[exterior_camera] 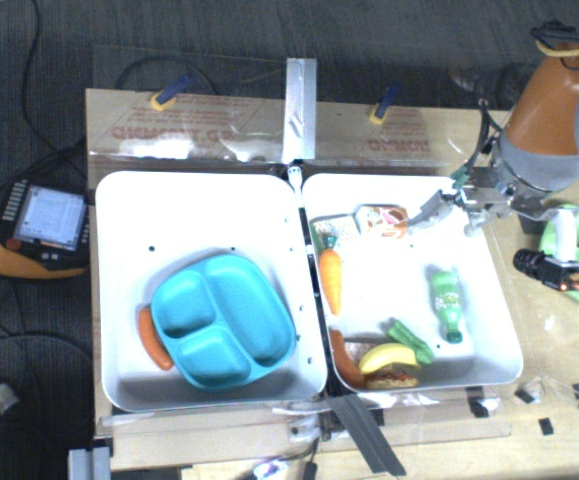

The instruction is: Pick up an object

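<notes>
Carrot (pixel 330 279): smooth, tapered, orange

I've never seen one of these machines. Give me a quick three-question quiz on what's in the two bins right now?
1. True or false: the blue divided tray lies in the left bin.
2. Which thing lies along the right bin's left wall? A) carrot B) green bottle C) banana
3. Fill in: the gripper hovers at the right bin's ____ right corner.

Key: 1 true; 2 A; 3 far (upper in the view).
</notes>
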